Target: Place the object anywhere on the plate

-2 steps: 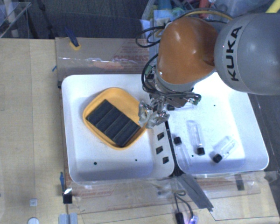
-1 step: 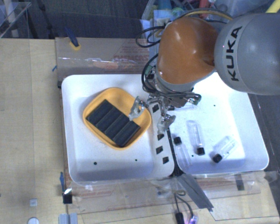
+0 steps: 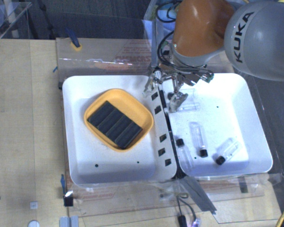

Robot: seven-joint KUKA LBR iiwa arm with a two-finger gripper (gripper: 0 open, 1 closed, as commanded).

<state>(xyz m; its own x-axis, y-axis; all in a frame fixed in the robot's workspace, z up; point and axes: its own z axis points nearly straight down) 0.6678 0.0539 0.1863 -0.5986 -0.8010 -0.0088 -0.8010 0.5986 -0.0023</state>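
Plate [image 3: 119, 119]: yellow, left bin [image 3: 80, 164], dark ridged slab [image 3: 114, 123] on it.
Vials: three clear ones, right bin [image 3: 255, 126], roughly 5 o'clock from my claw [image 3: 166, 86].
Claw: over the bins' divider, grip state honestly can't tell.

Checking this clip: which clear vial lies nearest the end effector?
The vial at the right bin's top, just below the end effector. The two black-capped vials lie lower down.

pale wooden bench [image 3: 23, 126]; two white bins [image 3: 80, 167] side by side on it
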